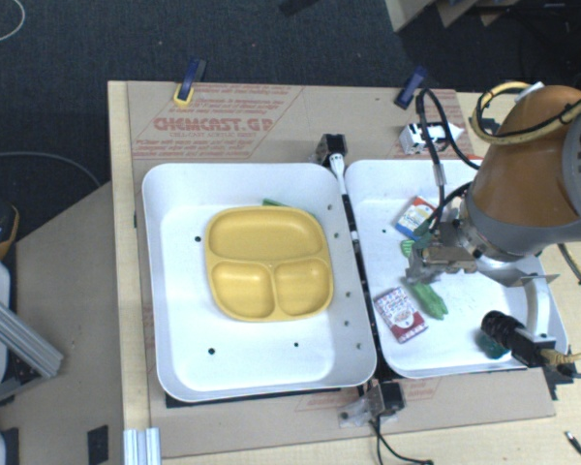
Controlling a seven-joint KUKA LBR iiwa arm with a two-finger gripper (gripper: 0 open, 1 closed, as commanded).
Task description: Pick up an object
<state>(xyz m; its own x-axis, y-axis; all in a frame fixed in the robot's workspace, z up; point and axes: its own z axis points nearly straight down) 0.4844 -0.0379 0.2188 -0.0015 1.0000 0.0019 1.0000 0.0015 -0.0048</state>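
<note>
Two shallow white bins [165, 260] sit on a tan wooden surface [271, 114] above dark carpet [77, 27]; the tool [431, 260], grip state unclear, hovers over the right bin.

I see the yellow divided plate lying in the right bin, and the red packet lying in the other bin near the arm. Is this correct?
Not quite. The camera view shows the yellow divided plate lying in the left bin, not the right one. The red packet lies in the right bin, near the arm.
</note>
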